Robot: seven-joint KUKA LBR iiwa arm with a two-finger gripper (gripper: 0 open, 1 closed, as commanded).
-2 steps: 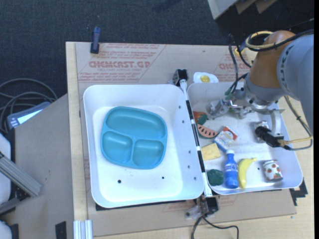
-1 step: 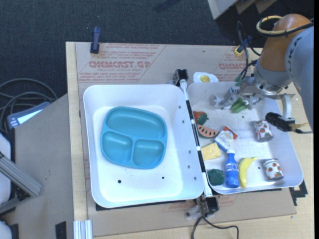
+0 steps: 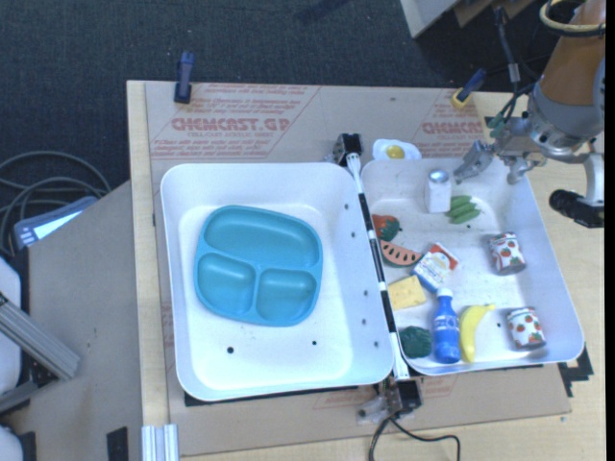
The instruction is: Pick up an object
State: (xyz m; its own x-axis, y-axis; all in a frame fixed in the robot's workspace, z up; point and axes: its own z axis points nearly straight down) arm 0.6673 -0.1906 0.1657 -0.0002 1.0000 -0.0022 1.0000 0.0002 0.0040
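Note:
The right bin [image 3: 553,286] holds several toy foods: a white bottle [image 3: 438,192], a green pepper [image 3: 463,209], a watermelon slice [image 3: 399,253], a small carton [image 3: 435,265], a cheese block [image 3: 406,293], a blue bottle [image 3: 444,329], a banana [image 3: 471,331], broccoli [image 3: 415,340] and two strawberry-print cans [image 3: 505,254] [image 3: 525,327]. My gripper [image 3: 493,166] hangs over the bin's far edge, just right of and above the white bottle. It is open, its two fingers spread with nothing between them.
The left bin [image 3: 183,219] carries a blue divided plate [image 3: 258,264]. A fried-egg toy [image 3: 394,149] lies on the cardboard behind the right bin. A black clip [image 3: 348,147] sits where the bins meet at the back.

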